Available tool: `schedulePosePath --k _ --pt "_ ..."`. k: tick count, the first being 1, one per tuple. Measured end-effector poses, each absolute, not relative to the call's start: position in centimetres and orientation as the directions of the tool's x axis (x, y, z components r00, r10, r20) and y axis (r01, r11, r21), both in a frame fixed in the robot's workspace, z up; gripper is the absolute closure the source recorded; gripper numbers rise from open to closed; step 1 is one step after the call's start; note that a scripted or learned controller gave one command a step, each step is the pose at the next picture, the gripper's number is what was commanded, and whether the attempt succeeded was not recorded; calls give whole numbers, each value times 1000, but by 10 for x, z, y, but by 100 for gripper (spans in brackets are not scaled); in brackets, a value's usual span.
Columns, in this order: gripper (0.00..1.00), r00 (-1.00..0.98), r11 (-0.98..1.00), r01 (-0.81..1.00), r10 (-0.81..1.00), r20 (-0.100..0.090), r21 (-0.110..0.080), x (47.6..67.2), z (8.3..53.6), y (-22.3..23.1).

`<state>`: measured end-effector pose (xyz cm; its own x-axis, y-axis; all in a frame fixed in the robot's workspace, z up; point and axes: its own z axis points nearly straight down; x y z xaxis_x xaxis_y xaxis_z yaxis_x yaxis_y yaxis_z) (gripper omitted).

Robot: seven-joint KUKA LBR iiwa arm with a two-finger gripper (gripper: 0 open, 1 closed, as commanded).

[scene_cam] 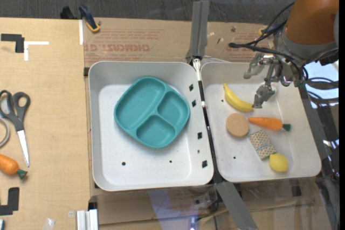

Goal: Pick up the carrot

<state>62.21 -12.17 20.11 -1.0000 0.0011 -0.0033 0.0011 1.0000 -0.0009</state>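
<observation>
The carrot (266,123), orange with a small green stub at its right end, lies flat in the right bin (302,167), pointing left towards a tan disc. My gripper (263,96) hangs under the orange-banded wrist, just above and slightly left of the carrot's middle, close to the right tip of a yellow banana (236,99). Nothing is seen held by it. A second small carrot (8,165) rests on the wooden bench at the far left, outside both bins.
The right bin also holds a tan round disc (237,125), a patterned block (262,144) and a lemon (278,162), all near the carrot. A teal divided plate (152,111) sits in the left bin (102,169). Scissors (17,121) lie on the bench.
</observation>
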Motion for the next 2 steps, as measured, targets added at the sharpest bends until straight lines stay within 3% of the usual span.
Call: schedulePosePath --k 1,2 --pt "0 -1000 1000 31 31 -2 0 555 114 -142" --pt "0 -997 997 79 79 -12 -1 575 98 -198"
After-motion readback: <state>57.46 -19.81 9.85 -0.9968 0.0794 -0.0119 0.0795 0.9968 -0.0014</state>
